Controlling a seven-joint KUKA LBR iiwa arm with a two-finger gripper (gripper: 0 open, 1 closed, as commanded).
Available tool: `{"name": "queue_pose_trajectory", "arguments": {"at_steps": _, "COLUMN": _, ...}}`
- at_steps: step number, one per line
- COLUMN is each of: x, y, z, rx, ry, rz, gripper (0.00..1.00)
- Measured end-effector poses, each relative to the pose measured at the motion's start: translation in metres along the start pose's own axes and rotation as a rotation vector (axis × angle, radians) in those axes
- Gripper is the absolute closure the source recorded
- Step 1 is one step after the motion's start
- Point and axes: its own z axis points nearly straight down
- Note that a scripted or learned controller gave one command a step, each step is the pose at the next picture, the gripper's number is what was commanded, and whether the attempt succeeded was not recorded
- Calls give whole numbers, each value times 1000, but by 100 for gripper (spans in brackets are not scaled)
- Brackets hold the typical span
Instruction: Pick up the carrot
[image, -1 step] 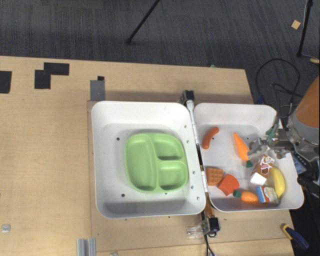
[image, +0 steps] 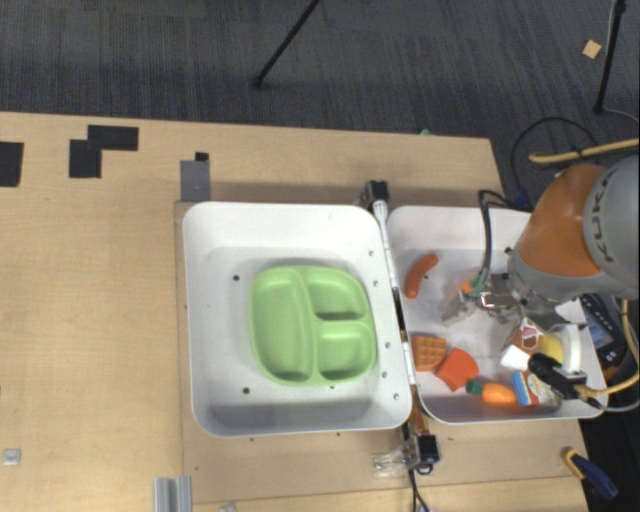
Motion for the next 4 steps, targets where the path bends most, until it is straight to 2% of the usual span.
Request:
{"name": "queue_pose_trajectory", "arguments": {"at_steps": 1, "x": -2, "y": 95, "z": -71, "rx": 0, "ry": 0, "rz": -44, "gripper": 0}}
{"name": "queue_pose_trajectory", "arguments": {"at_steps": 2, "x": -23, "y": 66, "z": 3, "rx": 0, "ry": 0, "rz": -305, "gripper": 0}}
{"name": "queue_pose_trajectory", "arguments": {"at_steps": 3, "x": -22, "y": 68, "z": -8, "rx": -5, "ry": 0, "rz": -306, "gripper": 100}}
{"name": "queue_pose_trajectory", "arguments": {"at_steps": 4, "x": 36, "y": 35, "z": -137, "rx": 0, "ry": 0, "rz": -98, "gripper": 100}}
